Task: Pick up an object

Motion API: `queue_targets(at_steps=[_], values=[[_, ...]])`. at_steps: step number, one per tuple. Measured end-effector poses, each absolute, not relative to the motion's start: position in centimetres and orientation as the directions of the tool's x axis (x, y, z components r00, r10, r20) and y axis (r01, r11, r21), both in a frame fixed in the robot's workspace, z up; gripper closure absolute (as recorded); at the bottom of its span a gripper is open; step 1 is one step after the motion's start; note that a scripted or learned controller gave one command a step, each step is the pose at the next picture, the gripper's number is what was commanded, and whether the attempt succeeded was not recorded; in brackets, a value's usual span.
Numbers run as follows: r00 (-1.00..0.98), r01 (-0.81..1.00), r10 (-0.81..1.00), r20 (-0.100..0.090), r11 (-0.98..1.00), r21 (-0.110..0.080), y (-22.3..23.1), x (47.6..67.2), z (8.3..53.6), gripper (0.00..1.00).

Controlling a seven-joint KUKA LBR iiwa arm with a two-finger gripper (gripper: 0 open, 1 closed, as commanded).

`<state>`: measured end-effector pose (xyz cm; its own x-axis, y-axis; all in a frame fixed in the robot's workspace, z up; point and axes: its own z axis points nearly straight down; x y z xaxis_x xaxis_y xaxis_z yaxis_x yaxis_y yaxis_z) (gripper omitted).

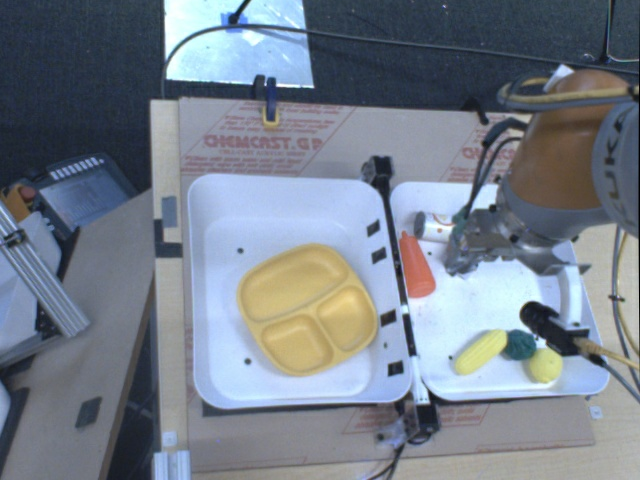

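Note:
My gripper (461,258) hangs low over the back half of the right bin (500,298), just right of an orange carrot (415,265) that lies along the bin's left wall. A short white cylinder (433,227) lies close behind the gripper, near the back wall. A yellow corn cob (480,351), a small teal thing (519,344) and a yellow lemon-like piece (545,365) sit in a row near the front of that bin. Nothing is visibly held in the gripper.
In the left bin (215,268) a yellow divided plate (305,308) lies in the middle. A black divider with clips (392,268) runs between the two bins. The arm's grey and orange body (575,158) covers the right bin's back right corner.

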<state>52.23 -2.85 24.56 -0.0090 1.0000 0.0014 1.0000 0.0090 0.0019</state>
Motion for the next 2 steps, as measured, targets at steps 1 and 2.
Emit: queue_targets(at_steps=[1, 2], values=[[-0.011, 1.000, 1.000, 0.003, 0.011, 0.001, 3.3, 51.2, 23.7, 1.00], [-0.009, 1.000, 1.000, 0.002, 0.009, 0.000, 9.4, 50.9, 22.6, 1.00]])
